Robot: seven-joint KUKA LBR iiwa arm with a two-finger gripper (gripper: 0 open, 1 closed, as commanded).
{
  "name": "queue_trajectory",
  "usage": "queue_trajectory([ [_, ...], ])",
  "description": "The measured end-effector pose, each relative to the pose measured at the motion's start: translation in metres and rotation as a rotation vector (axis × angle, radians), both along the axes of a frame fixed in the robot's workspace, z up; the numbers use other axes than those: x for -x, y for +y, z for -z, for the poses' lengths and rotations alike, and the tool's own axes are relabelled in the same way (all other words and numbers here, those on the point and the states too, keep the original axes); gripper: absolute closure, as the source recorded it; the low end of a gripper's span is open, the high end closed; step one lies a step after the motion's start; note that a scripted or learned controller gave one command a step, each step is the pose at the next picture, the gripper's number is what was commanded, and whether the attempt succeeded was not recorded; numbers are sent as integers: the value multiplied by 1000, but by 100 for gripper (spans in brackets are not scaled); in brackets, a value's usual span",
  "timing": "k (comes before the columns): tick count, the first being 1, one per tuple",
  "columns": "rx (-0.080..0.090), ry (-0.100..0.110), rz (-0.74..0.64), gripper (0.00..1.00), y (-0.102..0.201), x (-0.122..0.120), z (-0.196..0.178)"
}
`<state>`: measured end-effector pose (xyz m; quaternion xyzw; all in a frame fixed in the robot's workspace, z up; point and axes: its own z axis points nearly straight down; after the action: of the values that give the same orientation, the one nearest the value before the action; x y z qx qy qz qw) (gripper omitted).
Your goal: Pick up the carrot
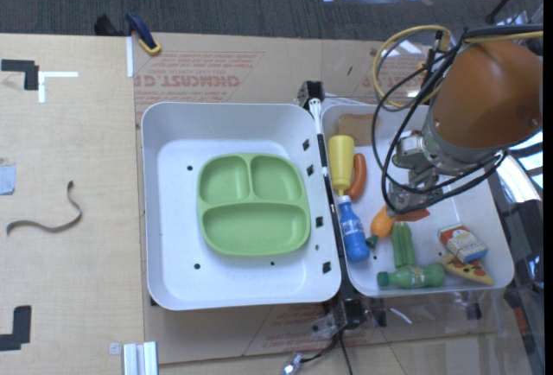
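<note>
Claw hovers just right of the carrot.

**One fixed overhead camera, slanted down on both bins**

Single view; it sits above my bench and looks down at a slant, far enough back to take in the left bin and right bin whole; dark floor runs across the top, so the far side is up; my arm enters from the picture's right and bulks large, being nearer the lens than the bins; bench top and cardboard sheet fill the left side and bottom.
</note>
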<state>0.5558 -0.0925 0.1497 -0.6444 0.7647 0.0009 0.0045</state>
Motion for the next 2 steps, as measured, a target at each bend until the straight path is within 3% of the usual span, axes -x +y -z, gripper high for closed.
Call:
queue_trajectory([
  [1, 0, 0, 0, 0, 0, 0, 0],
  [2, 3, 6, 510, 0, -51, 10, 58],
])
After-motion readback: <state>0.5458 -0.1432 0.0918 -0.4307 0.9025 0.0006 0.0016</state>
